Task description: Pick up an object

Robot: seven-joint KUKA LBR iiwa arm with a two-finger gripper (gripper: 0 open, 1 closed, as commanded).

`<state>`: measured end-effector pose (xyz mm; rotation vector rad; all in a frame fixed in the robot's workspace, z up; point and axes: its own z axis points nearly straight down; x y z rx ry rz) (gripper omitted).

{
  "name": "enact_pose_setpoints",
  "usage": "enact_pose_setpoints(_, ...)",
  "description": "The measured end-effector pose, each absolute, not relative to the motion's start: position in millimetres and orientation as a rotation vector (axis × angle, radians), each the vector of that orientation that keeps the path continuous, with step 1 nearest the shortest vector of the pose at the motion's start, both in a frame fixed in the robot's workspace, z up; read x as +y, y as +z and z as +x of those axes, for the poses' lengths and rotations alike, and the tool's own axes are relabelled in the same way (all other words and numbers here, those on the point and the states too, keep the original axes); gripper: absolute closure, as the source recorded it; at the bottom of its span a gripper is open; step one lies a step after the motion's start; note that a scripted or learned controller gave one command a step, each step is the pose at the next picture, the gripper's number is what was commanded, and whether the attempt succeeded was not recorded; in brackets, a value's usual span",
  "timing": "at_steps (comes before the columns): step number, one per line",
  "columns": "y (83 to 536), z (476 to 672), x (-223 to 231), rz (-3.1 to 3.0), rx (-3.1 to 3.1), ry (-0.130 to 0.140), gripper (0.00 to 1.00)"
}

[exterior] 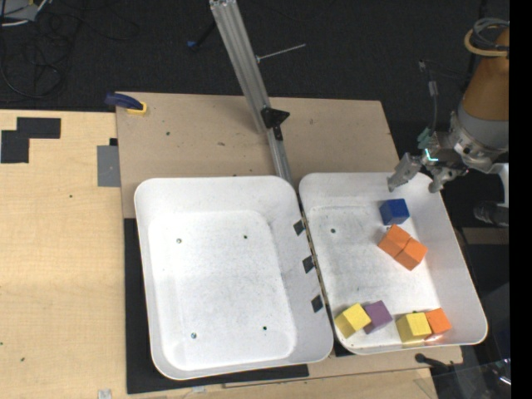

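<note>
A: What sits nearest the camera?

B: Along the near wall of the right bin point(465, 281) lie four blocks: a yellow block point(353, 317) touching a purple block point(377, 314), then a second yellow block point(413, 327) pressed against a small orange block point(437, 321).

A: And farther in?

B: A larger orange block point(401, 247) rests mid-bin, with a blue block point(394, 212) just beyond it. The left bin point(166, 198) lies beside this one on the wooden surface point(208, 135).

A: Where is the claw?

B: The claw point(421, 173) hangs over the far right corner of the right bin, near the blue block but apart from it. Its two fingers are spread, with nothing between them.

A: Anything behind?

B: A slanted metal rail point(248, 73) rises past the bins, and a blue and yellow clamp point(126, 102) sits at the surface's far left corner.
</note>
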<state>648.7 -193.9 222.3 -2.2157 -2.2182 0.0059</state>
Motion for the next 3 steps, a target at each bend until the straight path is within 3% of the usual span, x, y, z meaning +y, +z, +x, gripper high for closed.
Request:
enact_pose_setpoints(1, 224.9, 649.7, -193.4, -2.214, -2.225, 0.004, 0.0)
enact_pose_setpoints(3, 105.5, 652.0, -200.8, -2.219, -2.219, 0.006, 0.0)
